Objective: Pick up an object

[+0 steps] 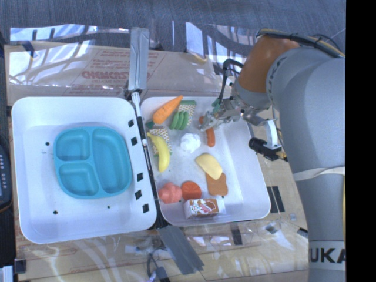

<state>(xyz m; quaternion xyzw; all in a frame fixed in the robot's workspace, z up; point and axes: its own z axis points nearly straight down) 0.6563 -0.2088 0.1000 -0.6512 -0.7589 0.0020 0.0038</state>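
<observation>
Target candidate, by judgement: small orange-red sausage-shaped toy (pixel 210 137), lying in the upper middle of the right white bin (pixel 254 181), since the two-finger gripper (pixel 216 116) hangs just above and beside it. Gripper state: cannot tell; the tip is small and cluttered in this view, and nothing is visibly held.

Neighbours in the same bin: white crumpled ball (pixel 190 141) just left of the sausage; orange plastic carrot (pixel 167 110) and green pea pods (pixel 181 119) toward the top left corner; yellow banana (pixel 160 152) along the left wall; pale yellow wedge (pixel 209 165) overlapping a brown flat piece (pixel 217 185); two red-pink rounded toys (pixel 180 192); small printed carton (pixel 203 207) at the near wall.

Left white bin (pixel 23 157) holds a blue three-compartment plastic tray (pixel 93 161), probably the drop-off place.

Loose scatter leaves gaps for the gripper to descend.
</observation>
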